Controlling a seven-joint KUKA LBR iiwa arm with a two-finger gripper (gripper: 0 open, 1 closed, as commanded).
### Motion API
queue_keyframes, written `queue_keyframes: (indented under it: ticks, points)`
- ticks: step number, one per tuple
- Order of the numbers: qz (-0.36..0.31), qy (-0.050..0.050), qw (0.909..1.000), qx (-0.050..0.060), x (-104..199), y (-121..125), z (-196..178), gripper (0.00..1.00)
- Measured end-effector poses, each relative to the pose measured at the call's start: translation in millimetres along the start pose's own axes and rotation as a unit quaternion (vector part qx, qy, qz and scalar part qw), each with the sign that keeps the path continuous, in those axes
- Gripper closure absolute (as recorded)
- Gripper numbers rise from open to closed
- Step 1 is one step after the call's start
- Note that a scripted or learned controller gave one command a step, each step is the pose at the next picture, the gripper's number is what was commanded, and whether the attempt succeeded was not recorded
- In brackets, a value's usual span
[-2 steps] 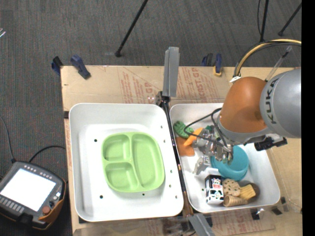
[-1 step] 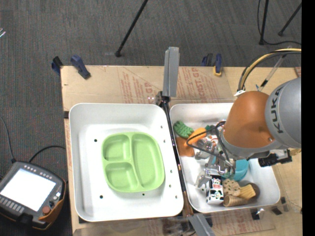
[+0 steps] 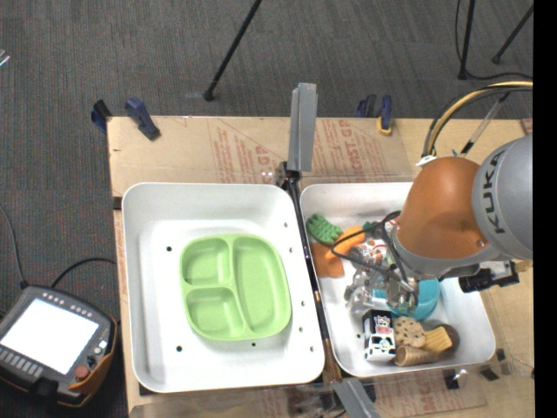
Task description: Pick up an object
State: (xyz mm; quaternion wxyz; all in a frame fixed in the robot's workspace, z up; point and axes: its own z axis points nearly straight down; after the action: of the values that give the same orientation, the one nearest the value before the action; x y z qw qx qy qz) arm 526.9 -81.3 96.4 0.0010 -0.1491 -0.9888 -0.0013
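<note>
Nearest the camera in the right bin [image 3: 474, 338] lie a small black-and-white carton [image 3: 379, 334] and a toy ice-cream cone [image 3: 424, 341], both seemingly light and rigid; the cone's tapered body offers the surest hold. Just beyond, the claw [image 3: 383, 293] hangs low; its opening cannot be told.

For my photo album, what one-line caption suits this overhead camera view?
Robot arm's tool lowered among toys in the right bin; a green divided plate lies in the left bin.
</note>
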Motion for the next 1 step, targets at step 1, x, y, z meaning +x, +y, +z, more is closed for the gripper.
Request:
queue_keyframes:
  ticks: [1]
  points:
    - [0.012,-0.006,0.9999,-0.002,30.0,68.9,-95.1,1.00]
